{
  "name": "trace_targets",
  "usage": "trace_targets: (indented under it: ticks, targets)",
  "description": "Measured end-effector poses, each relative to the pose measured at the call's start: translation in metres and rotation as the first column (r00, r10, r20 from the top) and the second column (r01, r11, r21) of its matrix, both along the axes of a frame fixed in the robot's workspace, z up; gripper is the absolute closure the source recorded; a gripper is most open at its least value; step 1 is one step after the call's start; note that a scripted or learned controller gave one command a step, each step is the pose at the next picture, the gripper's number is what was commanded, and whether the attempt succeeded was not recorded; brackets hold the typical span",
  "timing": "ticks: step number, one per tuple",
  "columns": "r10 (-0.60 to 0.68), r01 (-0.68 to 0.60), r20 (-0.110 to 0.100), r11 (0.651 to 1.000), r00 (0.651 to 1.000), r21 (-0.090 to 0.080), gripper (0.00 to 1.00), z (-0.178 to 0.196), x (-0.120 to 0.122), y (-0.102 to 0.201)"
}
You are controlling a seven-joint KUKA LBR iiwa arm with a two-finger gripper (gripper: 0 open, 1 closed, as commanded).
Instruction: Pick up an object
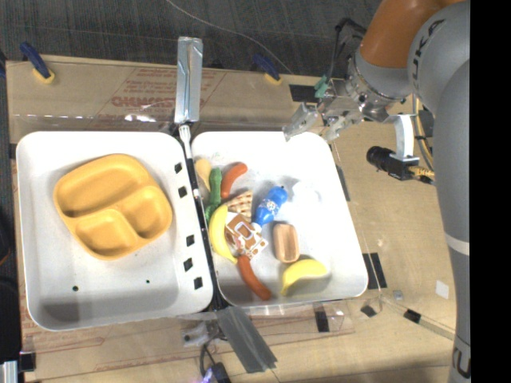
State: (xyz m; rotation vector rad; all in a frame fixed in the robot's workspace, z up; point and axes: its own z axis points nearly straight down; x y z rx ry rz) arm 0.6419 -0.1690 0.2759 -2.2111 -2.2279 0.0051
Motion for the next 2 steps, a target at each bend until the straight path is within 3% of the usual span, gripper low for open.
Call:
trace_targets:
  ticks: [1, 2]
  targets:
    - [0.053, -0.053, -0.007, 0.999, 0.999, 0.002, 0.0, -0.084, 0.013, -0.033]
    - [-0.085, 0.085, -0.001, 0.996, 0.996, 0.002, 0.0, -0.1, 0.009, -0.039]
